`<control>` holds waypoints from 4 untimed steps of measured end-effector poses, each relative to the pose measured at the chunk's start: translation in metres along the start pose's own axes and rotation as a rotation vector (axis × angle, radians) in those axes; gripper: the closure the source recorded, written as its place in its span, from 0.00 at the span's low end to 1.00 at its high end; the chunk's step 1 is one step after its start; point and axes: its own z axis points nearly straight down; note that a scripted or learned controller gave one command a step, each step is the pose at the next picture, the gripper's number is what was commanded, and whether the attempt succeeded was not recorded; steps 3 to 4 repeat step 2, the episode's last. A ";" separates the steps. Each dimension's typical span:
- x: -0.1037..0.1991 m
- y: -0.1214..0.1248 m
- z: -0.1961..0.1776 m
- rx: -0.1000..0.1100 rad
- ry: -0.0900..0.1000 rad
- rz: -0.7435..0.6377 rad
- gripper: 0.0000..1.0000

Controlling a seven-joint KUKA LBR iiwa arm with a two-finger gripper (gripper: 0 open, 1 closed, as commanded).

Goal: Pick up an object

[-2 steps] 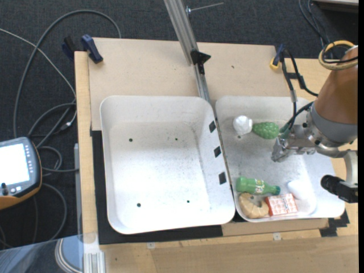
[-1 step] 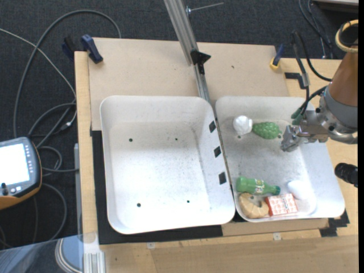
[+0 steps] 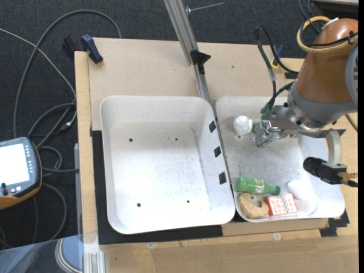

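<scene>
Right bin [image 3: 318,212]: I am holding my hand [image 3: 263,136] low over its upper part, just beside a small white object [image 3: 242,124]; whether the hand is open or closed I cannot tell. Lying along the bin's near edge are a green bottle [image 3: 257,185], a tan round item [image 3: 253,205], a red-and-white packet [image 3: 281,205] and a white piece [image 3: 301,191]. The left bin [image 3: 114,110] is sitting alongside on the worktop [image 3: 142,67].
</scene>
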 end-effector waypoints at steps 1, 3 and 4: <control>0.049 0.024 -0.006 -0.001 0.001 0.000 1.00; 0.094 0.050 -0.008 -0.001 0.001 0.000 1.00; 0.094 0.050 -0.008 -0.001 0.001 0.000 1.00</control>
